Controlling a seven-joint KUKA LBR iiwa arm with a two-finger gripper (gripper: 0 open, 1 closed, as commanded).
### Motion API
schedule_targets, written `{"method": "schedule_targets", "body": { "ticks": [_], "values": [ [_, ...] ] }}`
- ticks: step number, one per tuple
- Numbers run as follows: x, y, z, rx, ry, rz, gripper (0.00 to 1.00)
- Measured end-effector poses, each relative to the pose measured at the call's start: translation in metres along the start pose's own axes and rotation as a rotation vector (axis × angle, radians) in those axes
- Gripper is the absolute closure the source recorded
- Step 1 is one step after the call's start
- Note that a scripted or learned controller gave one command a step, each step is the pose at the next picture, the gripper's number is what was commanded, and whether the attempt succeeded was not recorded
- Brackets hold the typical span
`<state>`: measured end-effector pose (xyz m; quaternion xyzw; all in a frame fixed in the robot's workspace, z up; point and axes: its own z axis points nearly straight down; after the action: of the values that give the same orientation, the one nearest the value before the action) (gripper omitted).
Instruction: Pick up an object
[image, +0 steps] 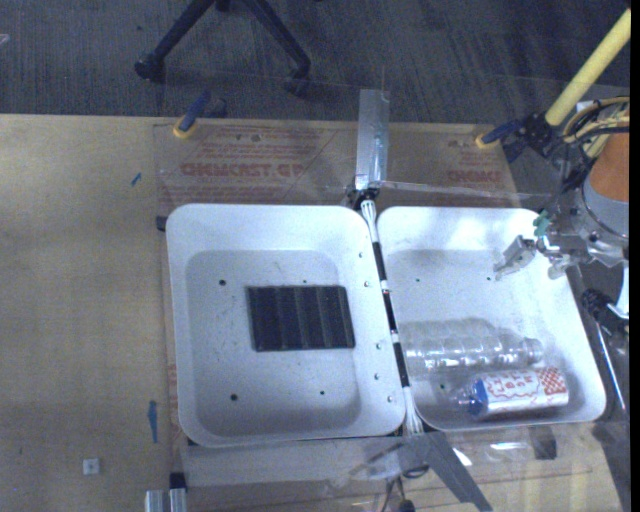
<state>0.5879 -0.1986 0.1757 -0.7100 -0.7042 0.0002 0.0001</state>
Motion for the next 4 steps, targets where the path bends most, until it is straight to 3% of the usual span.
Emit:
{"method": "schedule_targets", "body": {
  "ticks": [1,2,3,4],
  "values": [
    [-0.01,0.002,-0.038,-0.006,-0.004,-0.147,0.0],
    [-0.026,-0.066,-0.024,-0.001,0.0,-0.081,0.0],
    [-0.026,-0.095,0.043,-0.008,-0.006,-0.317,0.0],
    [-0.023,-0.103,0.087,-0.014,-0.003,-0.473,0.0]
  ]
}}
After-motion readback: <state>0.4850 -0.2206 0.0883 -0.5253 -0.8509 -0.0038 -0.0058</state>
